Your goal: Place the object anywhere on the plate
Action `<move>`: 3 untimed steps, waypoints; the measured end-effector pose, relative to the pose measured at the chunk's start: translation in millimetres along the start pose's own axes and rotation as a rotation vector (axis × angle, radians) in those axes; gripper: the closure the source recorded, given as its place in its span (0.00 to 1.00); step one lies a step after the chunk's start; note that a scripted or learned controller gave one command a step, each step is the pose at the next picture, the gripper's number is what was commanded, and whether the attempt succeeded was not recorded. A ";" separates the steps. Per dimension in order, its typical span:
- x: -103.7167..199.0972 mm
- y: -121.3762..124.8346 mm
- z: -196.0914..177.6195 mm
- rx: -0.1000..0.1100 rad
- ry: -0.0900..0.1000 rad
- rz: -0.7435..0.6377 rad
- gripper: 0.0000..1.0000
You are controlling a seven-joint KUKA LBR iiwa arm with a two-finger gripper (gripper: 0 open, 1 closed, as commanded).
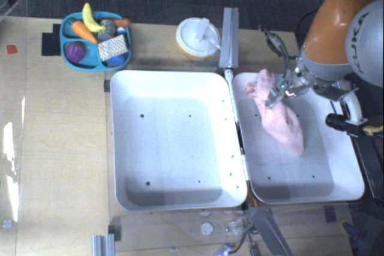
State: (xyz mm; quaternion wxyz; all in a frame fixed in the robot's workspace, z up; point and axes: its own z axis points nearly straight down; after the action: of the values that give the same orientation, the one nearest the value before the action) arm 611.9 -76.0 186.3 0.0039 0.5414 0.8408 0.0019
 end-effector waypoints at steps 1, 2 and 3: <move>0.3 3.6 -40.3 -0.003 -0.002 -0.008 1.00; 43.3 25.5 -50.1 -0.004 -0.002 -0.414 1.00; 95.0 44.8 -40.2 -0.006 -0.001 -0.816 1.00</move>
State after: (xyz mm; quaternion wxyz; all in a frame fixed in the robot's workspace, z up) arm 613.0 29.1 226.4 0.0061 0.1632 0.9866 0.0022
